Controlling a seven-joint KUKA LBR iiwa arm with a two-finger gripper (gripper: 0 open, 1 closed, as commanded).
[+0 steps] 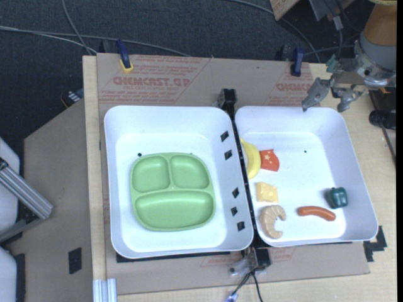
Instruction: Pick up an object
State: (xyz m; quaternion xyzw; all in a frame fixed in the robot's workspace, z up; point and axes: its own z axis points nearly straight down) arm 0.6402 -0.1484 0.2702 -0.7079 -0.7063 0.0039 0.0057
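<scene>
**Arm waits above the toy food**

Camera view: the end effector (326,98) hangs open and holds nothing, over the far rim of the right bin (356,168). Nothing is picked yet — it must come down on one toy. A smooth red sausage (317,213) lies near the front, a bumpy tan croissant (272,221) beside it.

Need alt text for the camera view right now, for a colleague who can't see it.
The open gripper hovers above the right bin's far edge, holding nothing. That bin holds toy food: a croissant, sausage, cheese and more. The left bin holds a green divided tray.
</scene>
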